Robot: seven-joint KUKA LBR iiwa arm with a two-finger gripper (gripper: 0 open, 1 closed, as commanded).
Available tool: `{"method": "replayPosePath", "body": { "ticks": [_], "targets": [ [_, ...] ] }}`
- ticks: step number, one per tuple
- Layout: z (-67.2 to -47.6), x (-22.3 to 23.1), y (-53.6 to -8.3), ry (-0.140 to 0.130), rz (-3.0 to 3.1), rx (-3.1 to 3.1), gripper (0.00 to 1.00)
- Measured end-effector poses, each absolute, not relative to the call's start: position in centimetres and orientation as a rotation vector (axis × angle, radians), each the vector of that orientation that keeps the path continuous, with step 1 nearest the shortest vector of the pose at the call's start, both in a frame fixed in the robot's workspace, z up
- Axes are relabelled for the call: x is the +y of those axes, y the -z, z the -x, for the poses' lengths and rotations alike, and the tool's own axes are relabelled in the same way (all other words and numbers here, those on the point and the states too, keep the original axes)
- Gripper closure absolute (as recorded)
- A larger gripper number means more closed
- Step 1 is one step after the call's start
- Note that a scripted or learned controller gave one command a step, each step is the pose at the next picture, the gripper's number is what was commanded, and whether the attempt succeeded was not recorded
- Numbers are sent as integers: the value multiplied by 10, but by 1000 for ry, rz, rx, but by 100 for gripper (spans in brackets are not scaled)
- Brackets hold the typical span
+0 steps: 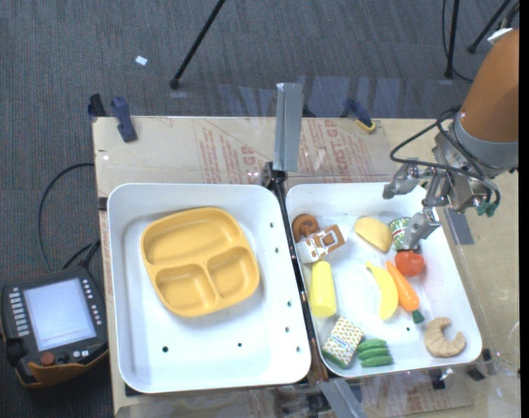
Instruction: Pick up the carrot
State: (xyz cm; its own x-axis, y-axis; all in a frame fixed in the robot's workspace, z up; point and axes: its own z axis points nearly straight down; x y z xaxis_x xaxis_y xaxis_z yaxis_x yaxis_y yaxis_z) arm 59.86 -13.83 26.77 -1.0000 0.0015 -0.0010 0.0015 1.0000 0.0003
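We are looking first at the near edge of the right bin [470, 320], where the toy food is lying loose, as if tipped in rather than arranged: a croissant [444, 338] in the near right corner, green pea pods [374, 353] and a small printed carton [342, 341] beside them at the near left. A little farther in, a yellow corn cob [322, 288] is lying along the bin's left wall, and a banana [385, 291] is curving through the middle.

The carrot [406, 291] is lying just right of the banana, its green stub pointing near and its orange body running away from us until its far end is touching a red tomato [410, 263]. We are judging that this crowding matters: neighbours on both sides are leaving little free room for a clean pinch.

Farther still, a brown pretzel [304, 226], a small boxed snack [322, 243], a wedge of cheese [374, 233] and a green can [400, 232] are sitting in a row.

The gripper [423, 225] is hanging over the bin's far right part, above the can and tomato, just far of the carrot. We are seeing nothing between its fingers, and how far they are parted we cannot tell, since they are blurring into the wrist and cables.

In the left bin [125, 320], a yellow divided plate [200, 260] is sitting apart from the task.
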Motion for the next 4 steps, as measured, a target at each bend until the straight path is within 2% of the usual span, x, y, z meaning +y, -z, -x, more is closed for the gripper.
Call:
{"method": "replayPosePath", "body": {
  "ticks": [1, 2, 3, 4],
  "targets": [
    [-536, -174, -157, -7, 274, 3136, 0],
    [-534, -188, -84, -8, 199, 3142, 0],
    [-538, -185, -97, -5, 213, 3132, 100],
    [-555, -134, -172, -2, 27, 3134, 100]
  ]
}}
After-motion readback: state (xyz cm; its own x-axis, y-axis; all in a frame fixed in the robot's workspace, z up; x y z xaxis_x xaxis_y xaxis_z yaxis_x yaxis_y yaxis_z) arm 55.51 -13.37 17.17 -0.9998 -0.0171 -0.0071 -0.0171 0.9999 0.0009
